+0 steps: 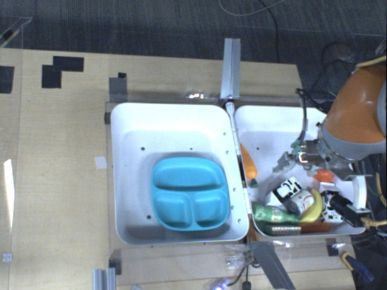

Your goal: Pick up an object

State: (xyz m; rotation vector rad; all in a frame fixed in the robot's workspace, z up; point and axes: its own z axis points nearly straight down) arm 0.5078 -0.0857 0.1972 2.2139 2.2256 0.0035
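The tool (289,160) hangs over the right bin (266,125); its grip state is unclear. Below lie a yellow banana (314,205) and green bottle (272,213).

Tray (190,192) in left bin (130,162); banana (312,205) in right bin (266,125).

- Arm (363,110): cut off by frame's right edge; upper links out of frame.
- Gripper (300,157): small, cluttered w/ cables; finger state can't be told.
- Right bin (266,122): right wall and far-right floor hidden under arm.
- Green bottle (275,213), near right bin's front wall: label too small to read.
- Black-white item (288,190), just above bottle: identity unclear.
- Red piece (325,175), right of that item: partly covered by arm, type unclear.
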